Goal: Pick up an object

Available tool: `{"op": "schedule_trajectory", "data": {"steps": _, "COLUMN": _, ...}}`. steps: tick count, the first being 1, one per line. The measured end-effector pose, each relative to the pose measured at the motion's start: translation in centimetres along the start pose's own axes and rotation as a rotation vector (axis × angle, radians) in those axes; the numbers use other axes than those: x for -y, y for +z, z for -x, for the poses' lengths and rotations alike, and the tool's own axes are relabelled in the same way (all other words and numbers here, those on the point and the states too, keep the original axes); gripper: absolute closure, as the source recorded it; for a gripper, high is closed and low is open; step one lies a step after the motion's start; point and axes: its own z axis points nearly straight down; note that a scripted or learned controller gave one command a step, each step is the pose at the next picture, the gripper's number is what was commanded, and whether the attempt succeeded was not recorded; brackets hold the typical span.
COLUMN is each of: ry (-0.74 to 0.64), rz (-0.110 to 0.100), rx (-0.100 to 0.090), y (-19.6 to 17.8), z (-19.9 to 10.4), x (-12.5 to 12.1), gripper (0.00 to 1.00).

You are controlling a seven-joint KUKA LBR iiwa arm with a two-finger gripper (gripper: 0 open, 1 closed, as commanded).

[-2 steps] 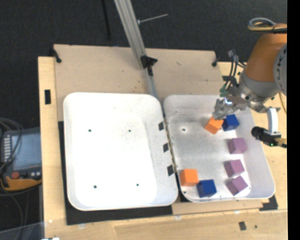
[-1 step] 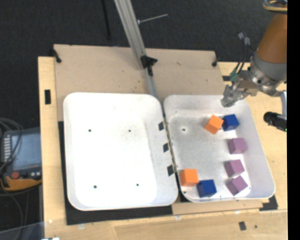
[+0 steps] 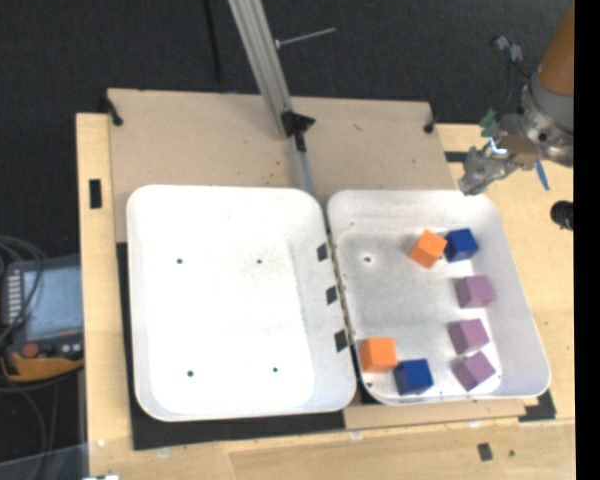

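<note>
The right bin [image 3: 380,223] holds several small cubes. An orange cube [image 3: 428,248] touches a blue cube [image 3: 461,244] near the bin's far side. Three purple cubes lie along the right side: one [image 3: 474,291], one [image 3: 468,335] and one [image 3: 474,370]. A second orange cube [image 3: 379,353] and a second blue cube [image 3: 413,376] sit at the near edge. My gripper [image 3: 475,180] hangs at the far right corner of this bin, above its rim and apart from every cube. Nothing shows between its fingers.
The left bin [image 3: 225,298] lies beside the right one, joined by black clips [image 3: 332,296]. A slanted metal pole [image 3: 265,63] rises behind the bins. A pendant with a screen [image 3: 42,313] sits off the bench's left side.
</note>
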Motion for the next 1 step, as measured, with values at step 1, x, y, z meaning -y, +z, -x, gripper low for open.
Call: {"op": "schedule_trajectory", "data": {"steps": 1, "ry": -0.001, "rz": -0.008, "rx": -0.002, "y": -0.08, "z": -3.96, "x": 2.3, "gripper": 1.0}}
